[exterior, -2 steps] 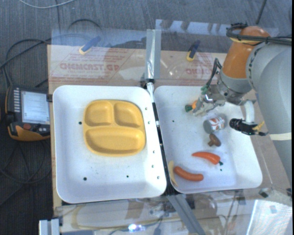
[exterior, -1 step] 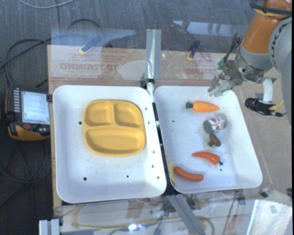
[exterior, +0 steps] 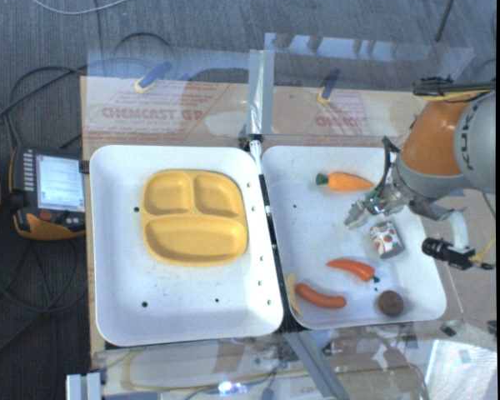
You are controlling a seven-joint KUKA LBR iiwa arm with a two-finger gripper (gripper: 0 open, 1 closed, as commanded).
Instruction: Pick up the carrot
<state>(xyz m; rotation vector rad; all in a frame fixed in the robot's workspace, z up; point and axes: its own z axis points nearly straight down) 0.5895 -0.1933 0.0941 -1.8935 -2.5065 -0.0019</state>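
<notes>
- leftmost, a handheld control pendant [exterior: 52, 192] with a lit screen lies on the floor beside the bench, cables looping around it.
- next, the left bin [exterior: 108, 307] holds a yellow divided plate [exterior: 195, 216], upright, with two small compartments at the far side and one long compartment at the near side.
- then, a metal divider rail [exterior: 259, 98] runs between the two bins at the far side of the bench.
- moving on, the right bin [exterior: 304, 215] holds several items spread well apart.
- near the front edge of that bin lies a reddish sausage [exterior: 320, 297], just beside the bin's left wall.
- slightly right and farther back lies a red chili pepper [exterior: 351, 267] with a green stem.
- the carrot [exterior: 345, 181], orange with a green top pointing left, lies on its side near the far side of the right bin, untouched.
- the gripper [exterior: 365, 208] hangs just right of and nearer than the carrot, apart from it, with nothing between its fingers; how wide they stand i cannot tell.
- a small white carton [exterior: 386, 239] with red print sits just beside the gripper, toward the front.
- a brown round object [exterior: 391, 302] rests in the front right corner.
- rightmost, the grey arm with its orange band [exterior: 433, 144] reaches in over the bin's right edge.
</notes>
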